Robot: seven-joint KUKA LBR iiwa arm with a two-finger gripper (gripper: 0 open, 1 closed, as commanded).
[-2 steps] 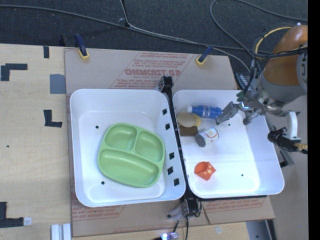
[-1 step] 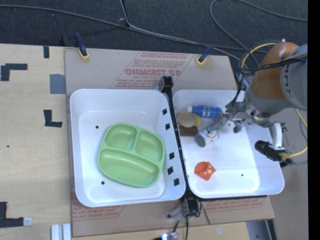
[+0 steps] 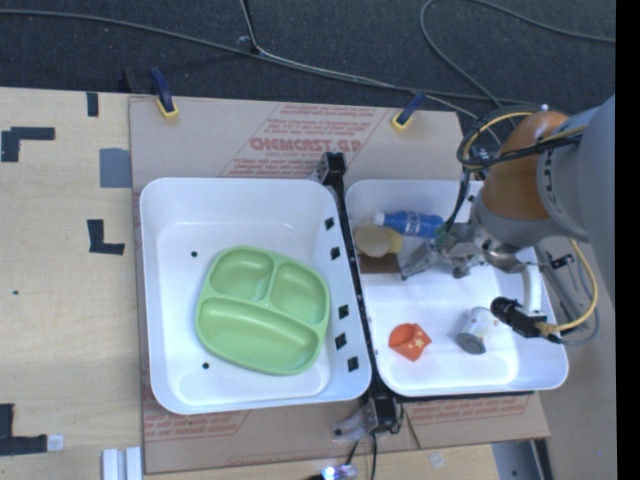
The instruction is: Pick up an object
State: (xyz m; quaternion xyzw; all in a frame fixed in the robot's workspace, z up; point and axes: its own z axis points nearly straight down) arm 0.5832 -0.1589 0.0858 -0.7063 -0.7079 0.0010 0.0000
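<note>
Objects for picking lie loose in the right bin [image 3: 540, 373], so that is where I reach. Going from the left: the left bin [image 3: 160, 268] holds a green tray [image 3: 264, 308] with three wells, lying flat and well apart from my work. Across the divider, a tan round thing [image 3: 373, 239] sits at the right bin's left wall, with a blue bottle [image 3: 410, 223] on its side just behind it. My gripper [image 3: 420, 260] hangs low beside both; I cannot tell how it stands. Nearer the front lie an orange lump [image 3: 408, 340], crumpled and small, and a grey cup [image 3: 476, 331] tipped over, both apart from me.
</note>
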